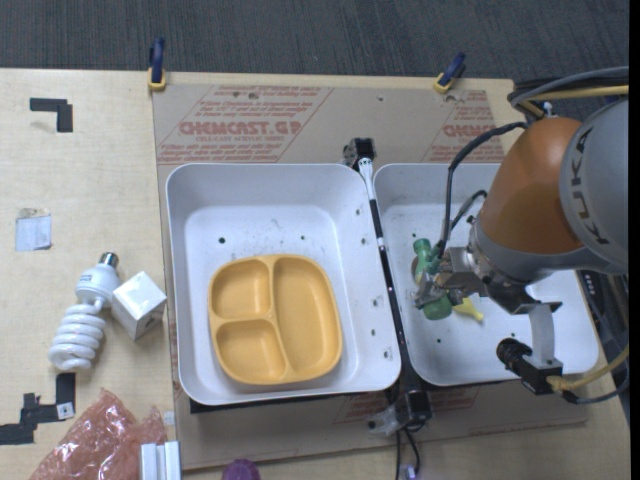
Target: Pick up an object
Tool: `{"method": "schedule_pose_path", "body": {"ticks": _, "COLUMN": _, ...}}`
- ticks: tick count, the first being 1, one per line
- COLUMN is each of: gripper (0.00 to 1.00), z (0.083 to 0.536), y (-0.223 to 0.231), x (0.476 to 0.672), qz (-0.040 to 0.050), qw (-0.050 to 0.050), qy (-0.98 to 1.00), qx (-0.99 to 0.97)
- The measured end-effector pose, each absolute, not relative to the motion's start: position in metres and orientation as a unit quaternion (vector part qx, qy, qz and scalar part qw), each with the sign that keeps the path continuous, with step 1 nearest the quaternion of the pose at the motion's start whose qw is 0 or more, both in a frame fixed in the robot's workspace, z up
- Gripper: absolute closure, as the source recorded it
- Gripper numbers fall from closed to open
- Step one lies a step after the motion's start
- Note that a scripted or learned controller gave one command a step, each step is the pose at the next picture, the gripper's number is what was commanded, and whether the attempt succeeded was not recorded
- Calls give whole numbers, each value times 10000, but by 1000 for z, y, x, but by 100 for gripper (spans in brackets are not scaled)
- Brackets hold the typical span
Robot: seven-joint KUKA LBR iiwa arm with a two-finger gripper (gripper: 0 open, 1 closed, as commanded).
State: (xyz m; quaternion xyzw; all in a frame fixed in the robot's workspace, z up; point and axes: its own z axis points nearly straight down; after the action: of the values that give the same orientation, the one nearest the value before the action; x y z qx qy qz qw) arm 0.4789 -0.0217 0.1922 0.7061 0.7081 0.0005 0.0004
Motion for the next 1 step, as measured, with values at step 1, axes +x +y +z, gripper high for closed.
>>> {"method": "schedule_pose_path", "body": {"ticks": 1, "gripper": 100, "z": 192, "y": -2, "x": 514, "qz": -2, "qw": 4, "qy": 7078, "qx": 7064}}
